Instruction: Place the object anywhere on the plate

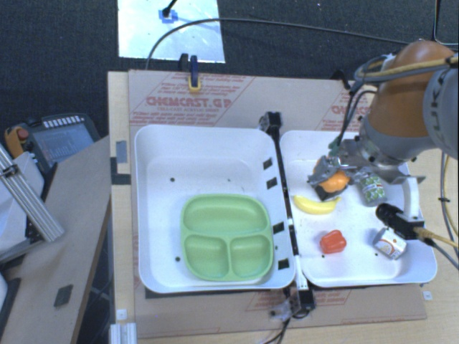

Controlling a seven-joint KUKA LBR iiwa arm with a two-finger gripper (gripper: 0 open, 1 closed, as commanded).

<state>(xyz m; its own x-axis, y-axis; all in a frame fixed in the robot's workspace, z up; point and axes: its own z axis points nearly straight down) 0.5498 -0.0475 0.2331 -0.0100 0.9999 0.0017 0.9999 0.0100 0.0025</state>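
Red pepper (333,241), banana (315,205) flank gripper (331,178), seemingly gripping orange (334,183).

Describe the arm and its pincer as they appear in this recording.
The arm is bulky and rounded: a grey shell with a broad orange band above the wrist. Thin cables, one yellowish and others dark, loop along its upper side. Below the wrist sits a darker grey metal block that carries the pincer, a small, dark, angular part. No printed markings are legible on it.
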